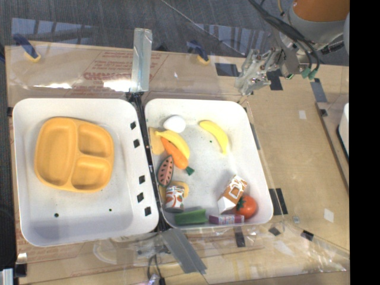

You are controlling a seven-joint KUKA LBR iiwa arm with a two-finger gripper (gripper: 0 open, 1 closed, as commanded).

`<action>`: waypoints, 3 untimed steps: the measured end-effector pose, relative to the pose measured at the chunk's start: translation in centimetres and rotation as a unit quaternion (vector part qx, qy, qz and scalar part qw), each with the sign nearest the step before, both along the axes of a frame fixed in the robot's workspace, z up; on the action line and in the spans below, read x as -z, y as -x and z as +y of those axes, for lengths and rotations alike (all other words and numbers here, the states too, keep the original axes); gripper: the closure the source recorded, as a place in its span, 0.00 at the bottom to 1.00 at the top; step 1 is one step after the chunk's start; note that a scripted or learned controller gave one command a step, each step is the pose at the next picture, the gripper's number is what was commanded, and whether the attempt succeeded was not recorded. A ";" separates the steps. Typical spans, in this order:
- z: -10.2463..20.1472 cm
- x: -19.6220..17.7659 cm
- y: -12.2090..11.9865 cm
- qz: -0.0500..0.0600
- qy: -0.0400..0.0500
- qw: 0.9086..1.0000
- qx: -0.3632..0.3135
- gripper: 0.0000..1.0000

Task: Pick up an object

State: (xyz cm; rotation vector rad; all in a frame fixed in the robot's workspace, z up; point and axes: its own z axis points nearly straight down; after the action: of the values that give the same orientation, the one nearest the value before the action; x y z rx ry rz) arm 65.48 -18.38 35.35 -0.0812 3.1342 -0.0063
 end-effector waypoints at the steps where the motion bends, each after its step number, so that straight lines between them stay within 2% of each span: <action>1: -2.6 -1.0 -0.3 0.000 0.000 0.990 -0.139 1.00; 2: -2.4 1.2 -0.3 0.003 -0.001 0.969 -0.248 1.00; 3: -2.4 1.8 -0.3 0.003 0.000 0.872 -0.489 1.00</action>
State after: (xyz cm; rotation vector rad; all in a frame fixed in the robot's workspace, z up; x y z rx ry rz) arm 65.78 -20.81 33.59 -1.6064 2.6988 0.0007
